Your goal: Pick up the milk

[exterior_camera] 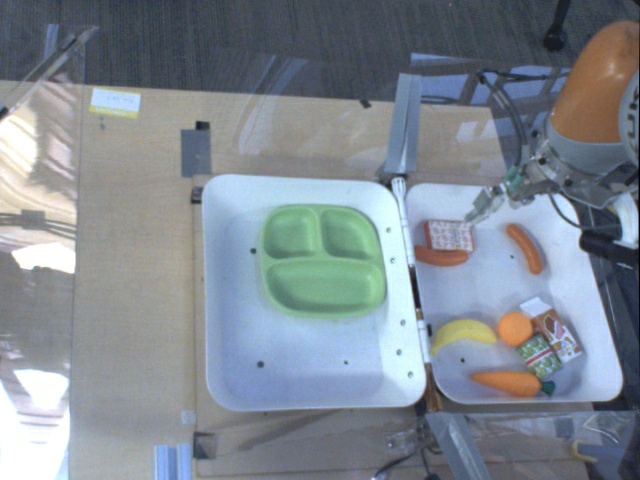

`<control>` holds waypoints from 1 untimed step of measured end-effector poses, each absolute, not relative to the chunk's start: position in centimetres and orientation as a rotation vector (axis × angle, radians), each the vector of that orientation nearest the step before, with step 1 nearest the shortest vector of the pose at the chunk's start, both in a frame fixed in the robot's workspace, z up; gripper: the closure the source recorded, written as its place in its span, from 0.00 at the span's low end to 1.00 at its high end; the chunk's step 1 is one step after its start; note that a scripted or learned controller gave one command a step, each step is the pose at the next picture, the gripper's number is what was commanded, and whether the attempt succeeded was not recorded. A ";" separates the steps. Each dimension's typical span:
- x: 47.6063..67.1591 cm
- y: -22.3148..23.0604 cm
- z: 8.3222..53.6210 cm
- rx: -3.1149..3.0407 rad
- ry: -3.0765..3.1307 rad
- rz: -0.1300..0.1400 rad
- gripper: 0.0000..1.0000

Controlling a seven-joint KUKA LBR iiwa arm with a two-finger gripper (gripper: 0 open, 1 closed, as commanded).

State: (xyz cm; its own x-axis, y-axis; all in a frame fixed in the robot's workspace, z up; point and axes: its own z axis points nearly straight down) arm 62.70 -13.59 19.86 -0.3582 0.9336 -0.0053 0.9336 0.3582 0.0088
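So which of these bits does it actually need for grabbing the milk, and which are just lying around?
Needed for the job:
- milk carton, in the right bin
- gripper, above that bin's far side

Just lying about:
- two sausages
- small red box
- banana
- orange
- carrot
- green divided plate in the left bin

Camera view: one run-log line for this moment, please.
hand: above right bin's far edge, near red-white box | milk: near corner of right bin, beside orange, not held | green tray: left bin
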 end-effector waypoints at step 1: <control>64.5 -10.9 9.7 1.494 2.755 0.003 0.00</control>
